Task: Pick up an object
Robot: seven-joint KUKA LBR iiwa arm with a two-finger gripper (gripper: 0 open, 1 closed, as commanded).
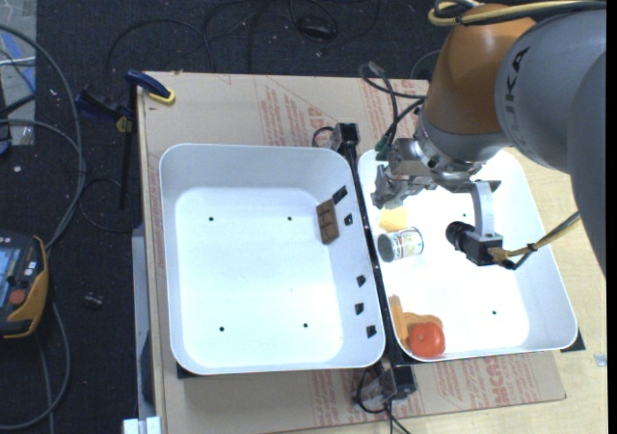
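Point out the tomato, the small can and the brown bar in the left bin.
tomato [426, 338]: camera view, middle of its red top.
small can [402, 245]: camera view, middle of its side, lying down.
brown bar [328, 223]: camera view, middle of its face.

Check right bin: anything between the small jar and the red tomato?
Camera view: bare white bin floor between the jar and the tomato; orange piece touches the tomato.

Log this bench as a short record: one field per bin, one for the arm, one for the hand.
left bin: brown block against its right wall
right bin: small jar on its side, yellow piece just above it, red tomato-like item in the near left corner
arm: reaches in from the right, over the right bin
hand: above the yellow piece; grip state unclear
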